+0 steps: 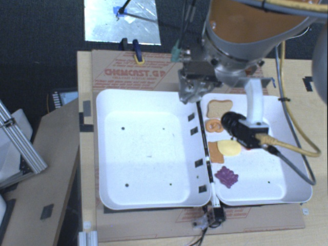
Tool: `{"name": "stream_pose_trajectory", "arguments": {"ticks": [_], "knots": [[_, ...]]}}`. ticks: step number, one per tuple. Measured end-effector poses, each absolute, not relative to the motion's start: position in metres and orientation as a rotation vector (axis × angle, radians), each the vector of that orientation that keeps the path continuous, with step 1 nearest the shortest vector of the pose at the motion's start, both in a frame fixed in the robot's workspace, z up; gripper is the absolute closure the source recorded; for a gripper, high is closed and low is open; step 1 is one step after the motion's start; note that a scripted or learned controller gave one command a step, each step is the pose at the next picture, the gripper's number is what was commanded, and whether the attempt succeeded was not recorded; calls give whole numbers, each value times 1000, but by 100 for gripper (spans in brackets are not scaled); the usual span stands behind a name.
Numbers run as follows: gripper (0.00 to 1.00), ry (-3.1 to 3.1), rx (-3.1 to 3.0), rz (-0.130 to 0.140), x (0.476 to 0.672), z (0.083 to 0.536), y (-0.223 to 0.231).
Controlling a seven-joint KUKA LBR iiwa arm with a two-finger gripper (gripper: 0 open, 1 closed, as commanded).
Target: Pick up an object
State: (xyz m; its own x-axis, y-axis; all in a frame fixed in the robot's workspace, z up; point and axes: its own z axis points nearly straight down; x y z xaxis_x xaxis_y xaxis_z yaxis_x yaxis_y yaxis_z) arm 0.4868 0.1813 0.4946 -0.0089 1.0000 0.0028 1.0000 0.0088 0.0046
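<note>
Choosing a light toy food piece from the right bin

Lying in the right bin (287,188), close to the divider between the two bins, is a small cluster of what look like plastic play-food pieces. A toast-shaped slice (220,108) sits nearest the far wall; just in front of it is an orange ring-like piece (213,125); then a pale yellow rounded piece (229,148) touching or just beside a flat orange slab (216,153); and nearest the camera, a purple bumpy cluster (226,177) like grapes, lying apart from the rest.

All of them should be light, stiff and rather smooth, so they will likely slide or tip instead of deforming. The flat pieces lie low on the bin floor and offer little edge to pinch. The purple cluster seems the best candidate: it stands clear of its neighbours, and its knobbly sides give grip if taken across its narrower width. The yellow piece is domed and may squirt out of a squeeze.

The pincer (192,95) hangs over the divider at the far end of the bins, beside the toast slice; I cannot tell how it is set, and nothing visible is in it. A black cylindrical fitting (240,129) with a yellow cable partly overlaps the pieces. The left bin (143,147) rests alongside on the table (87,86).
</note>
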Motion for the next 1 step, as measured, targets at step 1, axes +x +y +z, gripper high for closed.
{"name": "stream_pose_trajectory", "arguments": {"ticks": [1], "knots": [[100,2227,2213,10,486,537,205]]}}
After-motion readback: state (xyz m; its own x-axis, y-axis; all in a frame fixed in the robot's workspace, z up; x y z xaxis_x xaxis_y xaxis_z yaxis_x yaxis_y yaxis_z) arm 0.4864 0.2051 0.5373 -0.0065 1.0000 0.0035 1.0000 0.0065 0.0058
